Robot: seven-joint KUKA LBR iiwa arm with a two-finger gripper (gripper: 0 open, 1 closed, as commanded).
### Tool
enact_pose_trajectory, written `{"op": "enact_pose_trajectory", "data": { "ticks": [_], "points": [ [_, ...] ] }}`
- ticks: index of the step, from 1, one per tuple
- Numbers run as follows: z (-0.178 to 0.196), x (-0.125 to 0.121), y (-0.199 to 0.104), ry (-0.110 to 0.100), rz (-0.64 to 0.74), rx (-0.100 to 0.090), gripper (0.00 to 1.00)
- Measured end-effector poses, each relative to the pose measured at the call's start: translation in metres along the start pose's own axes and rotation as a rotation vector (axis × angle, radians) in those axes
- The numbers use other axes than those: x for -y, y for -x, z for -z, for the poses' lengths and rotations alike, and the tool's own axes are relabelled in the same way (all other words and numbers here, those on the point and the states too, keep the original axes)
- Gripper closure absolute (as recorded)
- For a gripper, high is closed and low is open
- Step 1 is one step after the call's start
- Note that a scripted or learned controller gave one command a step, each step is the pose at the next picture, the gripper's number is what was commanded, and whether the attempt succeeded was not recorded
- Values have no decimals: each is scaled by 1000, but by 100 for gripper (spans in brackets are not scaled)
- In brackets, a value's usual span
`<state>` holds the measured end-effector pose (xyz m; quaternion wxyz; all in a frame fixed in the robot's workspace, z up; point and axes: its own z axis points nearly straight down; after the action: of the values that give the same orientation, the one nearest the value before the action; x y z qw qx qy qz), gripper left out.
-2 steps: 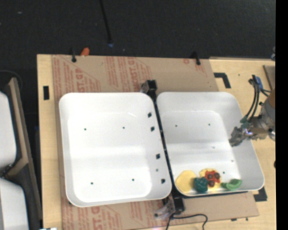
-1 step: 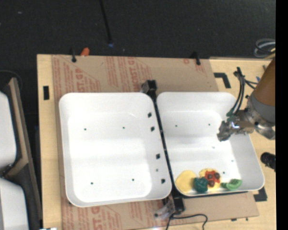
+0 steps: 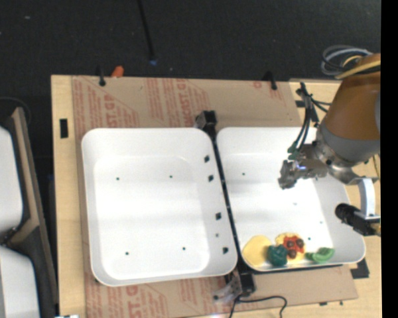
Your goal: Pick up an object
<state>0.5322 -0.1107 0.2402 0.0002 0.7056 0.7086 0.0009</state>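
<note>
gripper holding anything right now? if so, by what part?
Nothing visibly held. The two-finger gripper hangs above the right white bin, apart from the small coloured objects at its near edge.

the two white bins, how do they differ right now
The right bin has small things bunched along its near edge: a pale yellow piece, a dark green piece, a red and yellow piece and a light green piece. The left bin shows bare white floor with a few dark dots. The gripper hangs over the right bin, not the left bin. Both are shallow, white, round-cornered and sit side by side.
</note>
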Motion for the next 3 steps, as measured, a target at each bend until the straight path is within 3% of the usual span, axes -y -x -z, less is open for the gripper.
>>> {"op": "enact_pose_trajectory", "data": {
  "ticks": [1, 3],
  "points": [
    [-4, -29, -51, -1, 0, 0, 100],
    [9, -64, -142, -1, -1, 0, 100]
  ]
}}
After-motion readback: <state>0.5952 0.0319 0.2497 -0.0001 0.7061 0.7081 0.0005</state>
